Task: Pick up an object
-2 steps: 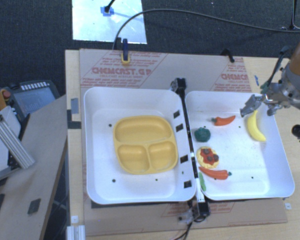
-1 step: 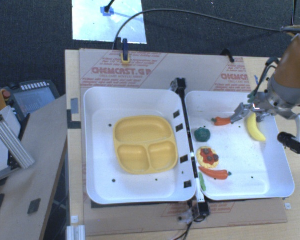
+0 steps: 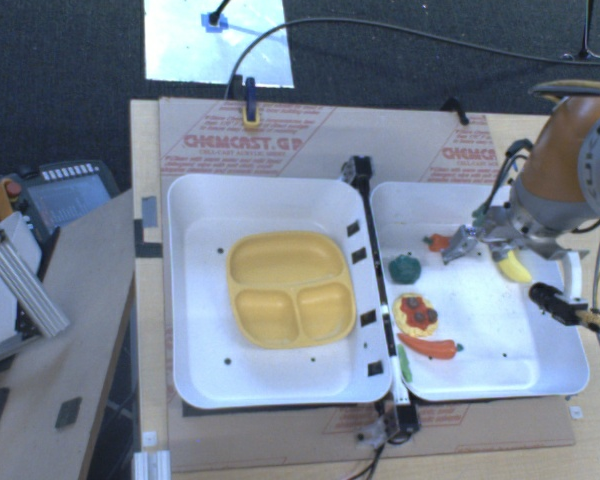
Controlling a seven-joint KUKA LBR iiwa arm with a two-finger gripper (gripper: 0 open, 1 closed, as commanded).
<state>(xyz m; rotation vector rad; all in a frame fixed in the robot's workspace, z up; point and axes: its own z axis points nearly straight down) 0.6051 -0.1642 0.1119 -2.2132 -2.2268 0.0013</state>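
Jaws unclear; gripper (image 3: 467, 243) partly hides banana (image 3: 513, 265)

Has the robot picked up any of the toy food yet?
Not yet, as far as I can see. The gripper sits low in the right bin, near the small orange-red piece and the banana. The pizza, green pepper and chili lie untouched.

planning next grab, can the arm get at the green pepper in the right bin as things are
Probably yes: the green pepper lies uncovered on the right bin's floor, apart from the other toys, and the tool is just right of it.
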